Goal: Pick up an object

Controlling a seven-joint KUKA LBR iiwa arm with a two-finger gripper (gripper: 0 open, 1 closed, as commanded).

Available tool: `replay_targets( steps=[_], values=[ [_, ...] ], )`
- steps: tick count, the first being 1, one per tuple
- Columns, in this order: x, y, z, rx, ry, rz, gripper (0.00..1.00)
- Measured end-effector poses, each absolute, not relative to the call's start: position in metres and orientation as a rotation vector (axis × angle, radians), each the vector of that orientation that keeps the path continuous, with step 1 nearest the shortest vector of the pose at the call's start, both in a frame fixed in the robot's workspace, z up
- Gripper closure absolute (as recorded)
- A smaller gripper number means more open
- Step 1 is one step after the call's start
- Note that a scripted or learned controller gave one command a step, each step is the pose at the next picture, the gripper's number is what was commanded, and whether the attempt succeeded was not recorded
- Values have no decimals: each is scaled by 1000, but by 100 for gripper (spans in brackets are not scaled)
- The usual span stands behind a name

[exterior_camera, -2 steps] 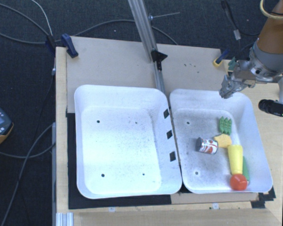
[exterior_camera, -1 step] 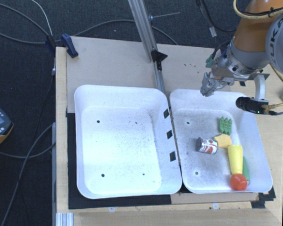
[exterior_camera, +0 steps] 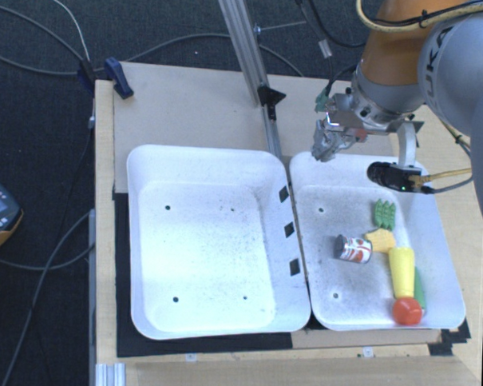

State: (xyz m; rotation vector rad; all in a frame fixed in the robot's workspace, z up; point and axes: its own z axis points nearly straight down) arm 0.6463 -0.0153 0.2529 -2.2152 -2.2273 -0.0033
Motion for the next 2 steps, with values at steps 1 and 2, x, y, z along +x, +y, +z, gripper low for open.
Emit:
replay_targets(
  steps=[1, 2],
  values=[
    [643, 32, 237, -2216, -2225, 0, 100],
    [633, 83, 228, -2216, -2226, -1, 100]
  ],
)
